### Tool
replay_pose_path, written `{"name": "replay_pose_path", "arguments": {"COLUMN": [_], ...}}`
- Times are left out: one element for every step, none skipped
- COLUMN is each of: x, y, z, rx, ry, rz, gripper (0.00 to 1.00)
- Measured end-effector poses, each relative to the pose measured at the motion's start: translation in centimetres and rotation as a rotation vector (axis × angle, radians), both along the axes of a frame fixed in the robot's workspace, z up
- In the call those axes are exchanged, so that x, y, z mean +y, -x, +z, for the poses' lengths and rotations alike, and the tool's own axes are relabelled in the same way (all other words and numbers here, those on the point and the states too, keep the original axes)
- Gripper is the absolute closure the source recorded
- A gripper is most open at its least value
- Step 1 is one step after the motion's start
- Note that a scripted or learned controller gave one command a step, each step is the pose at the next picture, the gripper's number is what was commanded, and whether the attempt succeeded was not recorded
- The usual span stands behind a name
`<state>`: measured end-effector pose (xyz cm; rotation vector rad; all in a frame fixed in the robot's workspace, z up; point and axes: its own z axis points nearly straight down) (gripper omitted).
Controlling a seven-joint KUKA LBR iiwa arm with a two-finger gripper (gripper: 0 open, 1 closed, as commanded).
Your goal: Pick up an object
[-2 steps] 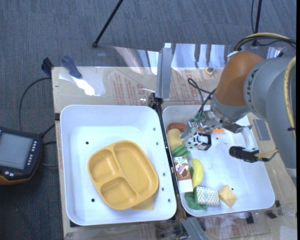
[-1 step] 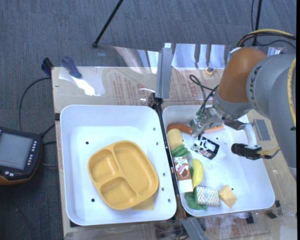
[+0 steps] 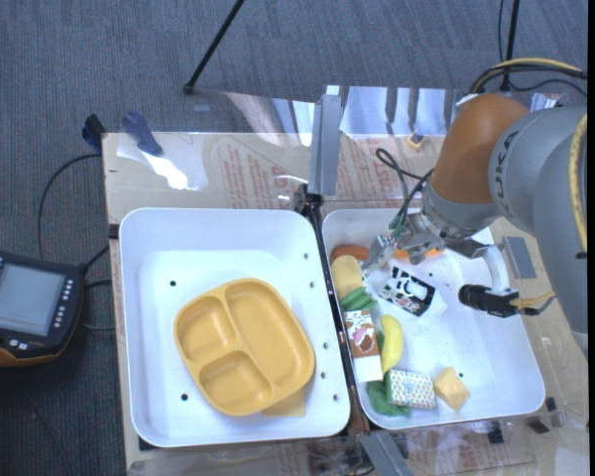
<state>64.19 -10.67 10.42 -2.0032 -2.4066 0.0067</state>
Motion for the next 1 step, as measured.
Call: {"name": "replay_pose_path", "arguments": {"x": [-0.57], "y": [5.72], "z": [-1.77], "rx": [-0.006], "ry": [0.002], "rz": [0.029], "gripper": [0.00]}}
